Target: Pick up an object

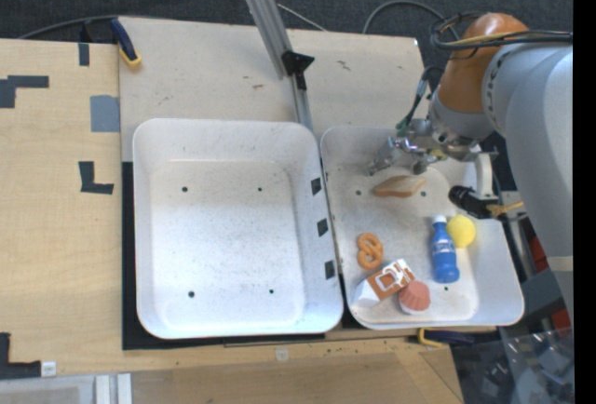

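My gripper (399,160) hovers over the back of the right bin (346,207), open, with nothing between its fingers. Just in front of it a tan, bread-like piece (400,185) lies on the bin floor. Further forward lie an orange pretzel shape (370,249), a blue bottle (443,250) and a yellow ball (461,230) beside the bottle's top. An orange and white box (389,279) and a reddish round thing (414,298) sit at the front of that bin.
The left bin (149,207) stands beside the right one. A slanted metal pole (265,11) runs down to the gap between the bins at the back. A wooden bench top (56,141) lies to the left.
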